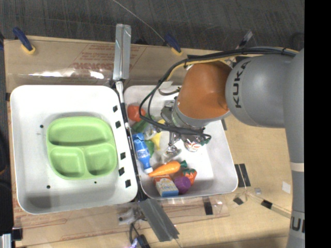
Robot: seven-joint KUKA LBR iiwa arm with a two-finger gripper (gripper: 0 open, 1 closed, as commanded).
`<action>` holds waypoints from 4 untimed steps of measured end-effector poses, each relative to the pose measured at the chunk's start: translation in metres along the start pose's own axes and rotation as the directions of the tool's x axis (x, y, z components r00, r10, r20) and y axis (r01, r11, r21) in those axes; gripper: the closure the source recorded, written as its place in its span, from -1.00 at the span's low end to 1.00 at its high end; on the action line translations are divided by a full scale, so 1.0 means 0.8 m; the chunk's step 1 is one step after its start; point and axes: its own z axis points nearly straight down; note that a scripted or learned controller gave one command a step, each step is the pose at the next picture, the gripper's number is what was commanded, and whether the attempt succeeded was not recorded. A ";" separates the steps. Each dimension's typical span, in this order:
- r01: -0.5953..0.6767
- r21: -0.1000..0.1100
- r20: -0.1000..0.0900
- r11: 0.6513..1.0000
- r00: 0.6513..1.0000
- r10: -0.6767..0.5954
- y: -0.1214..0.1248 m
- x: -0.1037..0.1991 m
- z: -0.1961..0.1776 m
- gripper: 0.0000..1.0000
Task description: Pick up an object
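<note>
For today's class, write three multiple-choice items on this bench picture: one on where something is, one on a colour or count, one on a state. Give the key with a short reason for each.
1. Where does the green tray lie?
A. In the left bin
B. In the right bin
C. On the bench outside both bins

2. How many compartments does the green tray have?
A. One
B. Three
C. Six

3. How does the blue bottle in the right bin rest?
A. Standing upright
B. Lying on its side
C. Hanging from the tool

Key: 
1 A, the tray sits alone in the left bin. 
2 B, one wide section above and two smaller ones below. 
3 B, it lies lengthwise along the bin's left wall, beside the toy carrot; the tool is above the pile, apart from the bottle.
</note>
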 end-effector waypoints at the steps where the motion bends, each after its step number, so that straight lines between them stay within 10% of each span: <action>1: 0.004 0.000 0.005 1.000 1.000 -0.004 0.002 -0.004 -0.014 1.00; 2: -0.334 -0.006 0.004 0.943 0.943 0.334 0.030 -0.059 -0.203 1.00; 4: -0.329 -0.004 0.008 0.944 0.944 0.329 0.029 -0.062 -0.228 1.00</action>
